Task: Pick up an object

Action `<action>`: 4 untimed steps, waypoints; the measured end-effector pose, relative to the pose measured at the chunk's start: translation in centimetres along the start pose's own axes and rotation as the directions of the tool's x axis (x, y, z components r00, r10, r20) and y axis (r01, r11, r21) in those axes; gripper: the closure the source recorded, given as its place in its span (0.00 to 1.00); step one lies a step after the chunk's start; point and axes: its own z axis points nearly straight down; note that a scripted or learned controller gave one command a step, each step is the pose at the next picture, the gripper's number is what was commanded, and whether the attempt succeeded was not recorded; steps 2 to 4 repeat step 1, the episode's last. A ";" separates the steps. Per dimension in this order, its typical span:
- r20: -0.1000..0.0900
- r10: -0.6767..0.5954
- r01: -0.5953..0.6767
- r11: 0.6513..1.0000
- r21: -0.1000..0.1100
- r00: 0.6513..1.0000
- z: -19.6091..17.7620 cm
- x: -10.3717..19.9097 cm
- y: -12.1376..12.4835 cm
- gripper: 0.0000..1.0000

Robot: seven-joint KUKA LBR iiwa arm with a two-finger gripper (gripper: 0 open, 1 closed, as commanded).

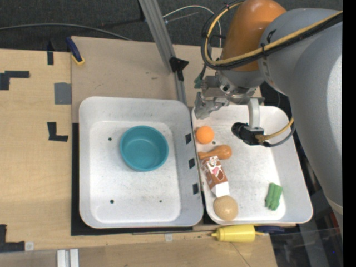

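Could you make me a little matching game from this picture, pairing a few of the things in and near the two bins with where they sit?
Things:
1. teal bowl
2. orange ball
3. green object
4. yellow bottle

Places:
A. on the bench, just outside the right bin's near edge
B. middle of the left bin
C. right bin, near its right wall
D. right bin, beside the wall shared with the left bin

Pairs: 1-B, 2-D, 3-C, 4-A

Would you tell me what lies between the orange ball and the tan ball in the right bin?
In the camera view, a brown drumstick-like piece and a small brown-and-white carton lie between the orange ball and the tan ball.
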 end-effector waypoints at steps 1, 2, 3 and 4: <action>0.000 -0.001 0.001 1.000 0.001 1.000 0.7 5.7 0.7 1.00; 0.000 -0.001 0.001 1.000 0.001 1.000 0.7 5.7 0.7 1.00; 0.000 -0.001 0.001 1.000 0.001 1.000 0.7 5.7 0.7 1.00; 0.000 -0.001 0.001 1.000 0.001 1.000 0.7 5.7 0.7 1.00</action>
